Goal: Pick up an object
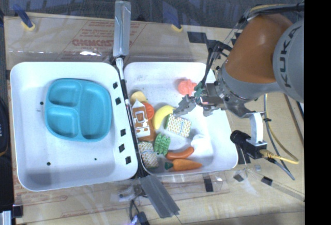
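- Camera view: the tool (185, 106) is seen low over the right bin (220, 159), its tip just above a checked packet (179, 126) and beside a banana (163, 115); whether it is wide or narrow cannot be told, and nothing is seen held in it.
- The things to be picked lie crowded along the right bin's left and lower side: a small carton (140, 121), a green piece (162, 144), two carrots (182, 159) and a pink ball (186, 86) set apart near the top.
- A slip is judged likely, since the packet touches the banana and two things could be nudged or pinched together.
- The divider (125, 115) between the bins stands close to the heap, so a push leftward could jam things against it.
- Open room is found at the right bin's upper middle and right side; the left bin (23, 115) bears a blue tray (78, 109).
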`<state>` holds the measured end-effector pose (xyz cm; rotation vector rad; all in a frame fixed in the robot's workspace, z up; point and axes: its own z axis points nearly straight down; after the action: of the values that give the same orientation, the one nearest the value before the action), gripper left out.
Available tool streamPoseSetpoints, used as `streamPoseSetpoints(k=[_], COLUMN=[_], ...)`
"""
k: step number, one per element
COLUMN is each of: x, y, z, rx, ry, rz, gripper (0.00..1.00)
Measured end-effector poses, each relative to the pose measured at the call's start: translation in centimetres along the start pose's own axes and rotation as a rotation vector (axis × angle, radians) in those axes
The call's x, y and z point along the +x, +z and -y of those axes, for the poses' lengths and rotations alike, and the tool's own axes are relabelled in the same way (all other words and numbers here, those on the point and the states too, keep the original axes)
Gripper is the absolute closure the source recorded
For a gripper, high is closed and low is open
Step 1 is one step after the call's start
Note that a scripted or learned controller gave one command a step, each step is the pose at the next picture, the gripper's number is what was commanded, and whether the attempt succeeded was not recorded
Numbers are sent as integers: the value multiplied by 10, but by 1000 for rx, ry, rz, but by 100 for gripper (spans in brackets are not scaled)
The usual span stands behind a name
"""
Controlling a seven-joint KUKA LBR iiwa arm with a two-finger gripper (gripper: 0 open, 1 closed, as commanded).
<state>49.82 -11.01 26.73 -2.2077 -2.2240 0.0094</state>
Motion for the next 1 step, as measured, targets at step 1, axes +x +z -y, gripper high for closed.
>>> streamPoseSetpoints(k=[1], x=[13], y=[-51], z=[-56], rx=[-2], ry=[18], rz=[1], gripper=[0])
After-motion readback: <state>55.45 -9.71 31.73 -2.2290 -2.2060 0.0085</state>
